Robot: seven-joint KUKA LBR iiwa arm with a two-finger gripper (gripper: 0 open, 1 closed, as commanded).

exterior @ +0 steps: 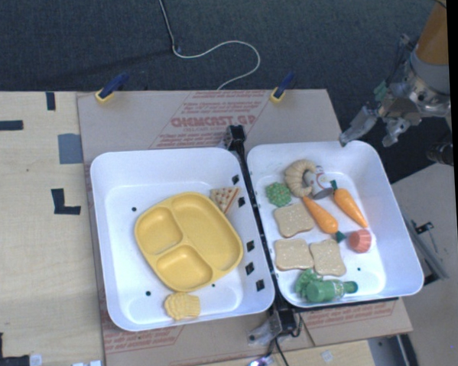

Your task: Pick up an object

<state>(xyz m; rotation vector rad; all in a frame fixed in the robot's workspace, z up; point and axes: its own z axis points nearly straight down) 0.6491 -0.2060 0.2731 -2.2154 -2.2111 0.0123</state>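
Down front, the green bottle (326, 289) lies in the right bin (391, 208) with the other toy food; nothing lifted yet. The pincer (372, 129) hangs spread, empty, above the bin's far corner.

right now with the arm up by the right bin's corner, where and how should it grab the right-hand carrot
Grip the carrot across its thick middle, coming straight down, fingers closing across its width. It lies flat, slanted, with bare bin floor on its right; the other carrot lies close on its left.
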